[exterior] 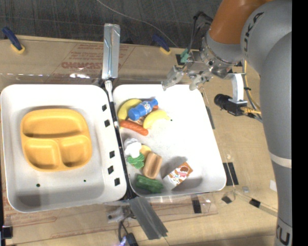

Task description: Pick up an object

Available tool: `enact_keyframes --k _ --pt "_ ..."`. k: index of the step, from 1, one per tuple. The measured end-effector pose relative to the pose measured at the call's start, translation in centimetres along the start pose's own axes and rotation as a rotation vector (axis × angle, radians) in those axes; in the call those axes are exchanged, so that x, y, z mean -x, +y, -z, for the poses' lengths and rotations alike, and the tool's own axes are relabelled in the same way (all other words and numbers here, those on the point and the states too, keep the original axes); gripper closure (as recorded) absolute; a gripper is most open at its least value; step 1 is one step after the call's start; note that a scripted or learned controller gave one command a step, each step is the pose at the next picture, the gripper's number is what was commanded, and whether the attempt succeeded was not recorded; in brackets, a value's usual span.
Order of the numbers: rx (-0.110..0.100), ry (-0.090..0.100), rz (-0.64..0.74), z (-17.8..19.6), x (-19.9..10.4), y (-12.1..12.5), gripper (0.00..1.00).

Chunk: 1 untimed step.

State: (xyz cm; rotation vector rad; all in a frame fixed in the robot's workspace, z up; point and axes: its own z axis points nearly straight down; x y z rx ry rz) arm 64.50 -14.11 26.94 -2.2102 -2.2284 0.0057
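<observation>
My gripper (184, 81) hangs open above the far rim of the right bin (205, 137), with nothing between its fingers. Below and left of it, inside that bin, lie a yellow banana (126, 107), a blue bottle (143, 108), a yellow lemon (156, 119) and an orange carrot (134, 128). Nearer the front are a white-and-green item (134, 153), a tan hot-dog bun (152, 165), a green vegetable (149, 183) and a small red-and-white carton (178, 175).
The left bin (10, 188) holds a yellow divided tray (55, 138). A metal divider post (111, 50) stands between the bins at the back. The arm's grey body (277, 86) fills the right side. Blue clamps (14, 39) sit on the bench's far edge.
</observation>
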Motion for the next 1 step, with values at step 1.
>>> enact_keyframes --k 1 --pt "-0.005 0.002 -0.103 -16.48 -1.03 -2.46 0.0"
